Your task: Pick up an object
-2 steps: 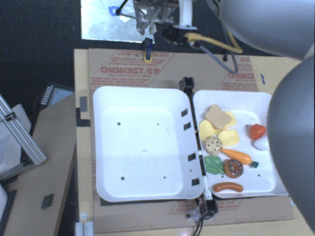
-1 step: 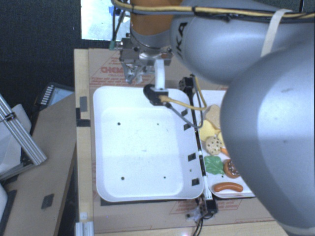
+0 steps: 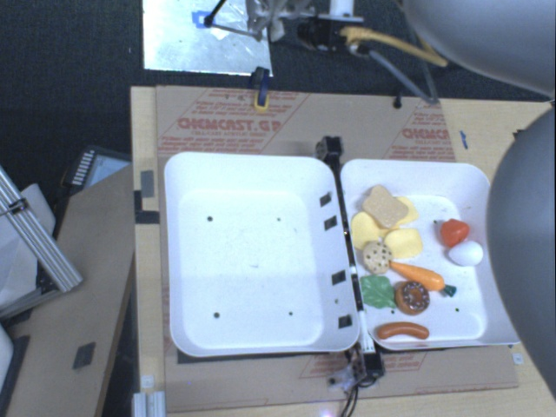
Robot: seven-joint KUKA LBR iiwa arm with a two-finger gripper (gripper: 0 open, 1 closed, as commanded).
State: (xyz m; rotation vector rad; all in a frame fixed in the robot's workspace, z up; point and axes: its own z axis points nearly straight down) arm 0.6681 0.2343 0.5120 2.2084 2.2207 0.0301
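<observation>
A: Bright, even light from above. The left bin (image 3: pixel 248 259) has a paler upper half and a soft grey band across its lower floor.

B: Glare?

A: On the metal sheet (image 3: pixel 204 24) at the top. The arm (image 3: pixel 521 259) at the right is a big, blurred grey mass, out of focus. The overall picture is slightly soft.

Blurred grey arm (image 3: pixel 521 259) cut off at right edge, covering right bin's (image 3: pixel 473 177) right rim, green toy (image 3: pixel 377 291) too small to identify
</observation>
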